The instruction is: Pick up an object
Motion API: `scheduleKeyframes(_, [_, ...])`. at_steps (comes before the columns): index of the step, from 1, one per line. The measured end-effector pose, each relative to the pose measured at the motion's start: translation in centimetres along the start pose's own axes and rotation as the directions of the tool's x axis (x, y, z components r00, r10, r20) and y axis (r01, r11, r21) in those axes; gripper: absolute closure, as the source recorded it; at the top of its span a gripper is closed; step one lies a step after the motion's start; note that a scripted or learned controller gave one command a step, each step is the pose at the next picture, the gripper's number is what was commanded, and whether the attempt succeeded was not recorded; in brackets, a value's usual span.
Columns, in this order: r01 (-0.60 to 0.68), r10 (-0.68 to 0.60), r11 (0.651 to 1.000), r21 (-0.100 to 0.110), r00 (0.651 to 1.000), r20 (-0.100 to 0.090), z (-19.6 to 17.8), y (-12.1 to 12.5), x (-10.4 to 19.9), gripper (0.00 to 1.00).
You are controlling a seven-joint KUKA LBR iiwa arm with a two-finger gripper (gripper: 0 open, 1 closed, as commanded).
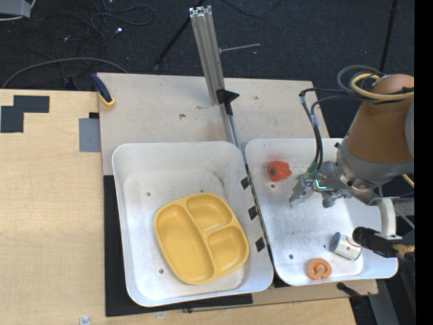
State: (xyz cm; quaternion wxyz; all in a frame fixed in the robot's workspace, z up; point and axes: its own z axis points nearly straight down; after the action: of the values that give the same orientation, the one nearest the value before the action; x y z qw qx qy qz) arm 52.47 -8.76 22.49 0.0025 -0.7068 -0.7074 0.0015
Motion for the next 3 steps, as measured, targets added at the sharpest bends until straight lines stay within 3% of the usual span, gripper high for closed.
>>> scheduleKeyframes(1, [0.000,0.000,1.000,-0.001,1.000,0.000,0.0,0.0,0.0,0.00])
scheduleKeyframes(3, [-0.002,0.002,1.000,0.004,1.000,-0.001,10.3,-2.0,0.4,0.00])
